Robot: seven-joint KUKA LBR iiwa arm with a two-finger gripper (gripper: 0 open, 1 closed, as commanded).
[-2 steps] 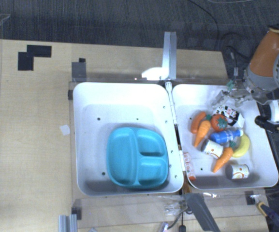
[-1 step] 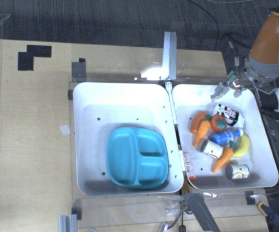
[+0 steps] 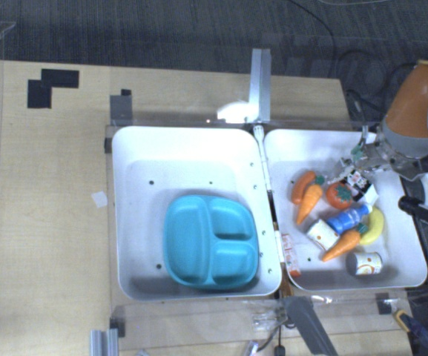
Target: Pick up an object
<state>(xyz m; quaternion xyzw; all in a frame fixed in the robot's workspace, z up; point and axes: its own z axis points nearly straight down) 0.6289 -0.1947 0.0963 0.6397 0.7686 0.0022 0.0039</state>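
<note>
In right bin (image 3: 414,273) | glossy tapered carrots (image 3: 308,201) — smooth banana (image 3: 375,227) | jaws: cannot tell

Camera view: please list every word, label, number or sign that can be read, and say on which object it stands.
No text can be read.
Small can: it has a label, too blurred to read.
Blue bottle: print too small to read.
Sticker on the divider between the bins: too small to read.
</note>
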